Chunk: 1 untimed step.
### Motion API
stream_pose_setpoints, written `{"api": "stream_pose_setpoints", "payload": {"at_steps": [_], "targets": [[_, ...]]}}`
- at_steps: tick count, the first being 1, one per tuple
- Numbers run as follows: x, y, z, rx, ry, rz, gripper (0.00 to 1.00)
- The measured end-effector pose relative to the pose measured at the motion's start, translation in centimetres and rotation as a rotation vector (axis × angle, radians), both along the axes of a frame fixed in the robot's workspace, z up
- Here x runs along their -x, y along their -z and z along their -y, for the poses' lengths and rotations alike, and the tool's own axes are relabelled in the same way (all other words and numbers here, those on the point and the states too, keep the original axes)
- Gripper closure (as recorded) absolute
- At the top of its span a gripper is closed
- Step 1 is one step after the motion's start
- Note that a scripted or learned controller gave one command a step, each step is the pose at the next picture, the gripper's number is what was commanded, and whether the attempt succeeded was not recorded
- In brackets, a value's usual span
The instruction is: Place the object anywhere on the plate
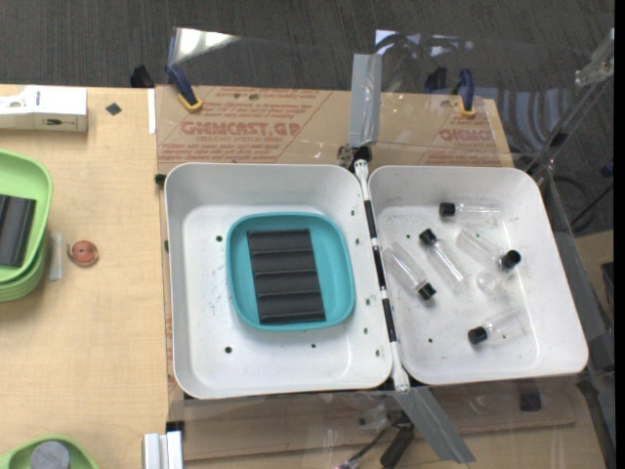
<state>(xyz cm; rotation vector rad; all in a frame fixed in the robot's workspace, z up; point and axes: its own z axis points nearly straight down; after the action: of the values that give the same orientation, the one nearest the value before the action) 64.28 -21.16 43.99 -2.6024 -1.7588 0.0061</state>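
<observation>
Looking down at two shallow white bins sitting side by side on the surface, touching along the middle seam. In the left bin [190, 301]: a teal plate [239, 267], roughly centred, with a black ribbed insert [285, 277] lying on it. Nothing else on the plate, so no vial there yet.

Over in the right bin [557, 350]: a scatter of clear plastic vials with black caps, five as far as can be counted, all lying on their sides.
- first vial [461, 209] near the bin's far edge
- second vial [439, 254] around the middle, angled
- third vial [408, 272] just beside it, closer to the seam
- fourth vial [493, 254] toward the right edge, cap pointing right
- fifth vial [496, 328] near the front right corner

Hard to make out the clear bodies against the white, tbh. Caps are the easy part.

Pincer state: can't tell from this shot, not going to guess on open or closed or holding anything.

Other stuff around: a printed cardboard sheet [244, 125] under the far edge of the bins, held by two clamps [184, 91]. Along the surface's left edge, a green dish [29, 179]. A white box [44, 110] at the far left corner, and a small reddish round thing [84, 253] next to the dish.
</observation>
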Motion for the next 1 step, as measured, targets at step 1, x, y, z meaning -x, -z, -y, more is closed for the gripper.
{"api": "stream_pose_setpoints", "payload": {"at_steps": [1], "targets": [[-1.66, -0.01, -0.39, 0.000, 0.143, 0.001, 0.00]]}}
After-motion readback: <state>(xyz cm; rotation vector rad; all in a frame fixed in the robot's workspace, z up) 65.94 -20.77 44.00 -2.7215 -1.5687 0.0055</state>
